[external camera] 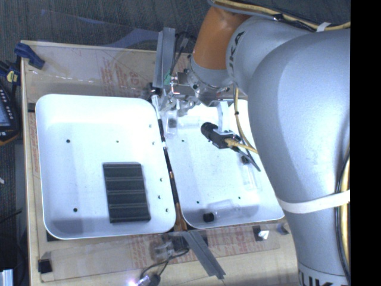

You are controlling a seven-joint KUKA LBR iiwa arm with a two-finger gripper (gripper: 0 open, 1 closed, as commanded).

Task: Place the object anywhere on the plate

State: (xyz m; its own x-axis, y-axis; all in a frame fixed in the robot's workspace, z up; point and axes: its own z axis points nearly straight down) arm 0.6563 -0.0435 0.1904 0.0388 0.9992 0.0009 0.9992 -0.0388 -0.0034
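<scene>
by the right bin's (199, 171) far left corner the pincer (172, 109) is hovering (clenched or released, i cannot tell); the clear object (233, 207) is lying at its near edge, needing a grasp before the dark plate (126, 190).

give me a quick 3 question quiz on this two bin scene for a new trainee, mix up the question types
1. True or false: the ribbed black slab lies flat in the left bin.
2. Pick one: the gripper is seen (a) right over the slab, (b) by the divide between the two bins, toward the top of the view, (c) off the bench altogether.
3. Fill in: the clear item with a dark cap lies in the ___ bin, near its lower edge in the view.

Key: 1 true; 2 b; 3 right.
</scene>
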